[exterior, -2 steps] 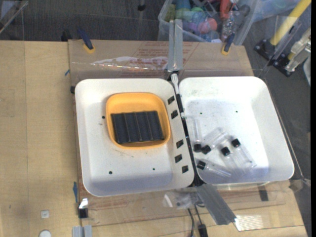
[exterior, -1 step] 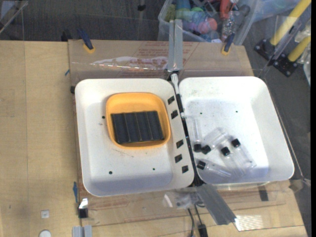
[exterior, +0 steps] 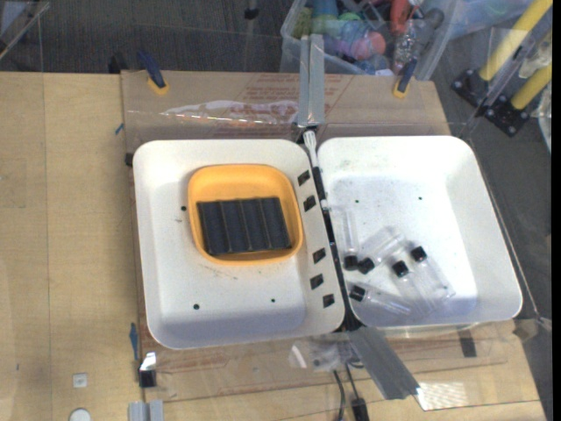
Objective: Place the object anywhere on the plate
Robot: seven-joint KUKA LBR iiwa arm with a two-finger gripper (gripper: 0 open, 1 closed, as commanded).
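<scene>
An orange plate [exterior: 203, 182] with rounded corners sits in the left bin [exterior: 166, 305]. A dark ribbed rectangular block [exterior: 244, 225] lies flat on the plate, covering most of its middle. In the right bin [exterior: 456, 174] several clear plastic vials with black caps [exterior: 399, 266] lie in a loose heap near the front left.
A clear tub of colourful toys [exterior: 368, 11] stands behind the bins. A vertical divider with black clips [exterior: 317, 235] runs between the two bins. Blue clamps [exterior: 155, 75] hold the cardboard at the back. The wooden bench top [exterior: 61, 235] extends to the left.
</scene>
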